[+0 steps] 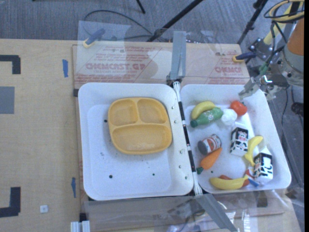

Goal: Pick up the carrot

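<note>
The carrot (211,159) is orange with a small green tip and lies at a slant near the lower left of the right bin (277,129), just below a small can (210,143). My gripper (259,85) hangs over the far right corner of that bin, well away from the carrot and up and to the right of it. Nothing shows in its grasp.
The right bin also holds a banana (202,108), a green bottle (207,116), a red-capped white item (237,107), two cow-print cartons (239,140) (263,166) and two more bananas (254,148) (228,181). A yellow divided plate (140,125) lies in the left bin (91,144).
</note>
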Available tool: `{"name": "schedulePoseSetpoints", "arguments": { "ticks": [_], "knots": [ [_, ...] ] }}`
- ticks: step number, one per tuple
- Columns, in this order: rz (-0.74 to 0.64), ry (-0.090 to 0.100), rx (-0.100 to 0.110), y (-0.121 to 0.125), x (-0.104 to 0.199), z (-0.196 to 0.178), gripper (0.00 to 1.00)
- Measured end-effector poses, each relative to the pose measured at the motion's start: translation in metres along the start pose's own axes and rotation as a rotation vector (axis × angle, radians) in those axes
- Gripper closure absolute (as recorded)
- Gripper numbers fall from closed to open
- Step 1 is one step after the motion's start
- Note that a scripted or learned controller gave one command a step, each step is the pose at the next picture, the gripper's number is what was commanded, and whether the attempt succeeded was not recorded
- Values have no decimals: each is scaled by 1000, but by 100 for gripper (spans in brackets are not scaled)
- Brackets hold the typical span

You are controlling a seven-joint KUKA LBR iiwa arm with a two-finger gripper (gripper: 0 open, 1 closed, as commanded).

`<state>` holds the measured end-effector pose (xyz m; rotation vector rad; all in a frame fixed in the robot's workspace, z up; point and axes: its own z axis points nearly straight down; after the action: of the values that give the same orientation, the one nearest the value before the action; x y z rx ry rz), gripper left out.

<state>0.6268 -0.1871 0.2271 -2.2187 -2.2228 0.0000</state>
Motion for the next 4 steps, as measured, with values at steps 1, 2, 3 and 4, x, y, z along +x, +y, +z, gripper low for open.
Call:
{"name": "schedulePoseSetpoints", "arguments": {
  "ticks": [1,2,3,4],
  "knots": [
    [-138,0,0,-58,56,50,0],
    [-29,0,1,-138,100,43,0],
    [125,2,3,-147,68,49,0],
    [-78,-1,-2,-147,88,127,0]
  ]
}}
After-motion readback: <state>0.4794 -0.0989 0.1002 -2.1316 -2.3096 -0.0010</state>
